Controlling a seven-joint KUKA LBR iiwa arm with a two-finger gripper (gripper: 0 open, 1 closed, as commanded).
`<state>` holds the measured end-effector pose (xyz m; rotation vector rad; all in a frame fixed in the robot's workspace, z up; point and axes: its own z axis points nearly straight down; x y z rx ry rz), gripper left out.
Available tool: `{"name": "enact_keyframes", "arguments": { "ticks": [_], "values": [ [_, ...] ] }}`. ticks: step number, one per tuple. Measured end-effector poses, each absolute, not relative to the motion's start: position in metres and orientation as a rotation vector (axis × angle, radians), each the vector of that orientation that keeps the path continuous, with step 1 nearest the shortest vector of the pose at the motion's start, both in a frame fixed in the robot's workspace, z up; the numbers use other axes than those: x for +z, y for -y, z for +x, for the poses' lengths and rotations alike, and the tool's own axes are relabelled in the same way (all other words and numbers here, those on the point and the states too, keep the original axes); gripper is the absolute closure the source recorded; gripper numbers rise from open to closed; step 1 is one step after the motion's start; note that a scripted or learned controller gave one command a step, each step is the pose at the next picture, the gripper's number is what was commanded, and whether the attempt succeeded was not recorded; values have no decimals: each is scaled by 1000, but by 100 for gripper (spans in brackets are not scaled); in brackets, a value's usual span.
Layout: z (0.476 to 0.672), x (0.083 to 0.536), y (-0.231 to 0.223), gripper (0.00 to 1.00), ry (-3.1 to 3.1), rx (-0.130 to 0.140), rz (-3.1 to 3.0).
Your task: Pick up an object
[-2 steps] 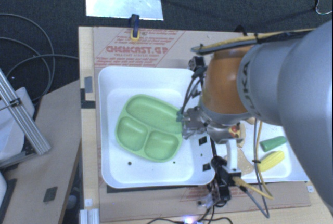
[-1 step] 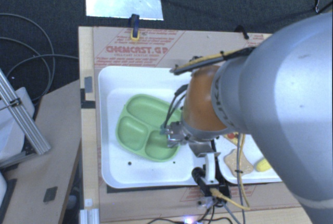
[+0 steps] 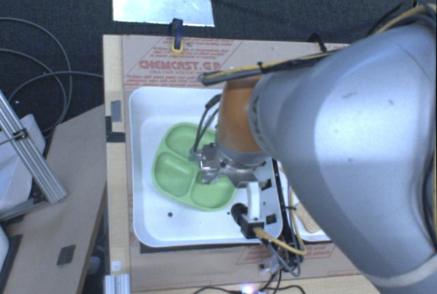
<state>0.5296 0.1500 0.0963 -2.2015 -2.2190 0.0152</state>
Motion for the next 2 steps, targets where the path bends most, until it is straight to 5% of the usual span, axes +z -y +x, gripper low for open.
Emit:
{"name": "enact_keyframes", "arguments": {
  "ticks": [1, 2],
  "values": [
    [619, 185, -122, 100, 2233, -18, -2226],
    [595, 98, -128, 100, 2228, -9, -2220]
  ]
}}
